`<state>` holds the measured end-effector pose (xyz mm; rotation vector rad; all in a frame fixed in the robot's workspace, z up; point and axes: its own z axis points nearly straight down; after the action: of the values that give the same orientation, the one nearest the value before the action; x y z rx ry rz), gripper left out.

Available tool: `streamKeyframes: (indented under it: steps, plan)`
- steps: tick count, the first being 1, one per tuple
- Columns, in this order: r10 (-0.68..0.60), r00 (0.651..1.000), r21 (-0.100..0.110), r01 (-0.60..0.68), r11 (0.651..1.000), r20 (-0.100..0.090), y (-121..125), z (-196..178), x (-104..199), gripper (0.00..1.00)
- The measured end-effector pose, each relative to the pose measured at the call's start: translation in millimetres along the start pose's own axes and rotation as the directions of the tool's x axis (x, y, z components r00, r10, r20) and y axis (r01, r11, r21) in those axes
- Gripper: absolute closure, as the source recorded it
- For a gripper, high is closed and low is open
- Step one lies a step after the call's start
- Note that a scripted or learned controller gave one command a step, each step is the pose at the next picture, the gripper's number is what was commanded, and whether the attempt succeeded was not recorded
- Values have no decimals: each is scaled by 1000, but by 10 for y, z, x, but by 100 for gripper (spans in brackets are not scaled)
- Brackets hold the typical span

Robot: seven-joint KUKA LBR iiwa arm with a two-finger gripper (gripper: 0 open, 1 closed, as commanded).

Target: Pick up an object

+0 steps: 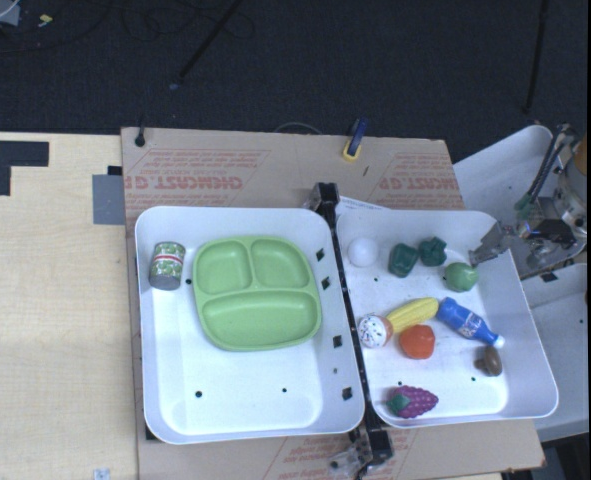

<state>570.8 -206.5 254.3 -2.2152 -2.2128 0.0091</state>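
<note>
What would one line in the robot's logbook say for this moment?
phase: approach | gripper: near right bin's far right edge, beside green ball | held: nothing seen | left bin: green plate, can

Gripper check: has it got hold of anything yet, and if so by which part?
Nothing visibly held. The gripper sits at the right bin's far right edge, just above the green ball, with nothing seen between its fingers. Whether they are open or shut cannot be told.
</note>
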Motion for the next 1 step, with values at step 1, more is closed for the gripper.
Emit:
streamKeyframes:
  steps: [1]
  plan:
    - [-1,1000,-10,1,1000,3,19,-56,-4,0]
